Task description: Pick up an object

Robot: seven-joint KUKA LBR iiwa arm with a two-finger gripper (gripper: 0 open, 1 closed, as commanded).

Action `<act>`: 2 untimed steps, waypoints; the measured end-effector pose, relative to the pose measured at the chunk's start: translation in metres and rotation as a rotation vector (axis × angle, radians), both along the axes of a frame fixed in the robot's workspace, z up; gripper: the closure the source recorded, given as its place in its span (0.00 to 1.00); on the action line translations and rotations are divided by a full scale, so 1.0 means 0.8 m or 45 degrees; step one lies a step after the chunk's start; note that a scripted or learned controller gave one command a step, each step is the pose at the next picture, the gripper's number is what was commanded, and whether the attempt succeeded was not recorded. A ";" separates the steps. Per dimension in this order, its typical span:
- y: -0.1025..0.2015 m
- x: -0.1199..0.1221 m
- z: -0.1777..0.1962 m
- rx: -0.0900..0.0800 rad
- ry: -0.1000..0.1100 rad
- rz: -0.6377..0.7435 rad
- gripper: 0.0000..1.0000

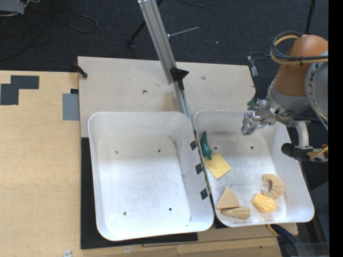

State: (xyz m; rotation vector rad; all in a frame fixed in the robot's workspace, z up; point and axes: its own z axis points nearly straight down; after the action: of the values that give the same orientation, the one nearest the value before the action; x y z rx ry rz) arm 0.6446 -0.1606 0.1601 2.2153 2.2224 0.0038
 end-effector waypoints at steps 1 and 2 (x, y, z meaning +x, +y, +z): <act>-0.001 -0.001 0.080 -0.001 -0.001 0.001 1.00; -0.003 0.000 0.138 0.000 0.000 0.002 1.00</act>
State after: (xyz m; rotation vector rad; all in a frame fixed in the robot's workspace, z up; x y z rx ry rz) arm 0.6446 -0.1626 0.2707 2.2135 2.2242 0.0030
